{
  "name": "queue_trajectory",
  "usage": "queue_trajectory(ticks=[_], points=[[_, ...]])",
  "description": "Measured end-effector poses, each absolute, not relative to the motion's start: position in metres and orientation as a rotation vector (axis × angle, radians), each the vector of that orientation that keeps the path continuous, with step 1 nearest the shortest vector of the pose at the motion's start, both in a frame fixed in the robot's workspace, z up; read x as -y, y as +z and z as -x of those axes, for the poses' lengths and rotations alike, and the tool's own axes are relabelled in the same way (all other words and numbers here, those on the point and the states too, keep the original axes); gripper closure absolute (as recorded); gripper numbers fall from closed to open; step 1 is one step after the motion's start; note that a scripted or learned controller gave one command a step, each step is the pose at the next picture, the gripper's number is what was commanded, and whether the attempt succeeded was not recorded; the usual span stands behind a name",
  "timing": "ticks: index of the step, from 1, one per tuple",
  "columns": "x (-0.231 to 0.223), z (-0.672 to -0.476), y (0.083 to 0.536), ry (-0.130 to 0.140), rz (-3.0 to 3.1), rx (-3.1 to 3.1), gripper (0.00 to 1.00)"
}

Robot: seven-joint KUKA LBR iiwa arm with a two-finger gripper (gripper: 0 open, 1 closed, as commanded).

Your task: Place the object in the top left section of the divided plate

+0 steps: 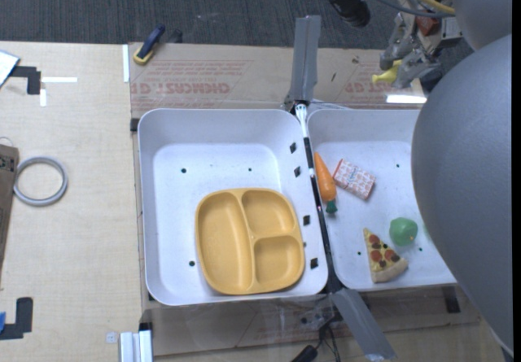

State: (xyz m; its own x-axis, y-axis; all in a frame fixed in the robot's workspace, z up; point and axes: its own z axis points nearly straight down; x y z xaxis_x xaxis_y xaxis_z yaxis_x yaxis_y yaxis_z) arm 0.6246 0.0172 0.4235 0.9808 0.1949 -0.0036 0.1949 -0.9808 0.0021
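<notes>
A yellow divided plate [200, 226] lies in the left white bin [163, 189], with one long section on its left and two smaller ones on its right. My gripper [396, 67] hangs high above the back edge of the right bin [383, 137], far up and to the right of the plate. A small yellow object [384, 76] sits pinched between the fingertips. The grey arm covers the right side of that bin.
In the right bin lie an orange carrot [325, 180], a pink-and-white box [354, 178], a green ball [403, 230] and a pizza slice [383, 256]. A tape roll [39, 181] rests on the bench at left. A blue-and-yellow tool [149, 43] lies behind the bins.
</notes>
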Motion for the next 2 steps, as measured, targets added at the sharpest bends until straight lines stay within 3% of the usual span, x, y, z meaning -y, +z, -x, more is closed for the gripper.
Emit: queue_trajectory(ticks=[1, 2], points=[[-0.016, -0.625, 0.43, -0.013, -3.123, -0.304, 1.0], [-0.004, -0.612, 0.4, -0.009, -3.124, -0.315, 1.0]])
